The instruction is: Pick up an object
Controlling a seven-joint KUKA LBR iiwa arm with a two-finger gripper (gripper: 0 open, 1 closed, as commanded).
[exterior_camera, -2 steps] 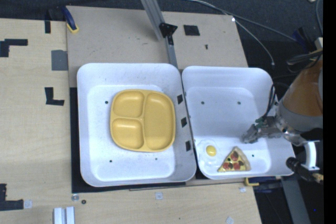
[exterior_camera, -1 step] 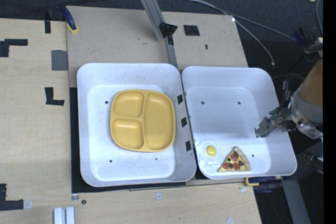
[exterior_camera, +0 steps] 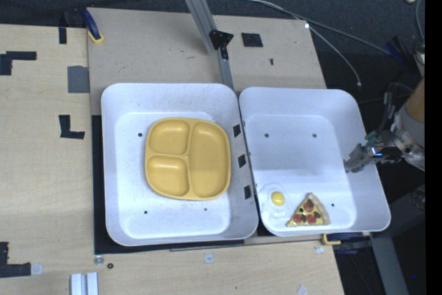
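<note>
arm reaches in low from the right, gripper [exterior_camera: 360, 159] at the right bin's [exterior_camera: 297, 107] right rim, can't tell its state, with pizza slice [exterior_camera: 309, 211] and fried egg [exterior_camera: 277, 199] at that bin's front, yellow plate [exterior_camera: 187, 158] in left bin [exterior_camera: 166, 94].

One fixed camera looks down at a slant, seemingly from some height, on both bins [exterior_camera: 173, 94].

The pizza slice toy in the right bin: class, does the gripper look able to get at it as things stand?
Probably yes. The pizza slice lies flat in the right bin, near its front edge, with a fried egg toy beside it but apart. The gripper sits at the bin's right rim, and nothing lies between them.
</note>
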